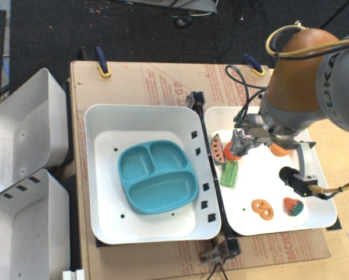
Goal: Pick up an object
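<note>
My gripper [240, 143] hangs low over the left part of the right bin [261, 177], with the arm's orange band above it. A small red-orange toy [230, 153] lies right at its tip, partly hidden by it. Whether the toy is gripped is unclear. Just to the left lies a watermelon slice [216, 147], and a green toy piece [230, 174] lies below. An orange piece [279, 151] peeks out from under the wrist. Near the bin's front lie a pretzel [262, 208] and a strawberry [293, 206].
The left bin [94, 174] holds a blue compartment plate [158, 177]. A black divider bar [209, 162] runs between the bins. A black fitting on a grey bracket [295, 181] hangs from the arm over the right bin. Cables loop above the wrist.
</note>
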